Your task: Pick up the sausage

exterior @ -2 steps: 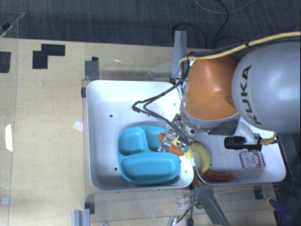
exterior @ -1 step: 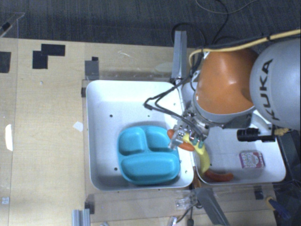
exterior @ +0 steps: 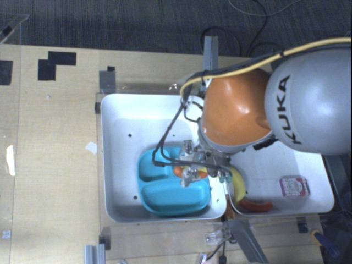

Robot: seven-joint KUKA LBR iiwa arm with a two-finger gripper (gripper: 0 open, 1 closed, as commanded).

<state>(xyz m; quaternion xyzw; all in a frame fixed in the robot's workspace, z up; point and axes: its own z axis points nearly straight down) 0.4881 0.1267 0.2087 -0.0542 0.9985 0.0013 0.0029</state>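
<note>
The sausage (exterior: 256, 205) is a reddish-brown, elongated piece lying along the front wall of the right bin, close to its left corner. My gripper (exterior: 192, 172) hangs low over the left bin, well to the left of the sausage, just above two blue objects. A small orange item (exterior: 179, 171) shows right beside the gripper body. The arm's orange band and grey wrist cover the back of the right bin.
Two blue rounded dishes (exterior: 176, 197) lie in the front of the left bin (exterior: 118, 147). A yellow banana (exterior: 239, 185) lies by the divider between the bins, just above the sausage. A pink-red packet (exterior: 293, 186) rests in the right bin (exterior: 324, 202).
</note>
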